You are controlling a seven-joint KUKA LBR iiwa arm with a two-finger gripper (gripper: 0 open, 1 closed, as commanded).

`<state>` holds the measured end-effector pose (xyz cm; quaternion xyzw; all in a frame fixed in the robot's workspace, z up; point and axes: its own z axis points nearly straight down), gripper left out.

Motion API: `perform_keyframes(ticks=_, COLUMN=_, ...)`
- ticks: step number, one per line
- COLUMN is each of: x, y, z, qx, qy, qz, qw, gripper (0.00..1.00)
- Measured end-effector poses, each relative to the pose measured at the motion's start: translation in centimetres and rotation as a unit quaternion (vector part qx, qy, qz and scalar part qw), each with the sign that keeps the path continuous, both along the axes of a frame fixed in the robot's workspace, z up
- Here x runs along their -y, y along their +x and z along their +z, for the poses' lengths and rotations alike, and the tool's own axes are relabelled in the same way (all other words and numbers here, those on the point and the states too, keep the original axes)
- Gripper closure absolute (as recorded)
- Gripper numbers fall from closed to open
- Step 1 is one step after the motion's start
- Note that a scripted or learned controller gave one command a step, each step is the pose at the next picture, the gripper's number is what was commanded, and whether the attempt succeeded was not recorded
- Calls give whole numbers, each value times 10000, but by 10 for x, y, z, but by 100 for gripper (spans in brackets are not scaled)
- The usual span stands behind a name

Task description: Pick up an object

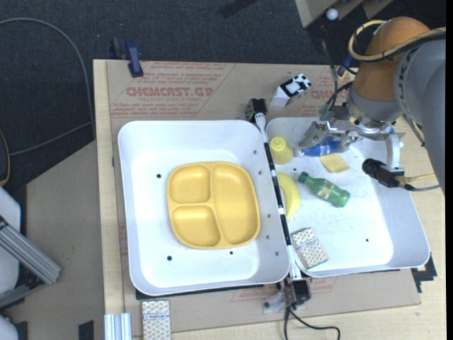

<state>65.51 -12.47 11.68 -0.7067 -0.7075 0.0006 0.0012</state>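
Observation:
My gripper [331,137] reaches down into the far part of the right bin [396,239] from the right. A small blue object [320,149] lies directly under it, touching or very close to it. Just in front sits a pale yellow wedge [335,163]. A green bottle [324,189] lies on its side near the bin's middle. A small yellow bottle [280,149] and a yellow banana-like piece [289,194] rest along the left wall. A patterned little box [309,247] lies at the bin's near left corner.
The left bin [141,161] holds a yellow divided plate [213,205]. A black-and-white item [294,88] sits on the bench behind the bins, and a blue clip [132,58] at the far left. Another patterned box [156,319] lies at the bench's front.

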Motion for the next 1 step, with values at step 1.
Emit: perform_keyframes(ticks=1, x=6, y=-64, z=-33, qx=3, qy=-2, qz=-12, qw=10000, gripper=0)
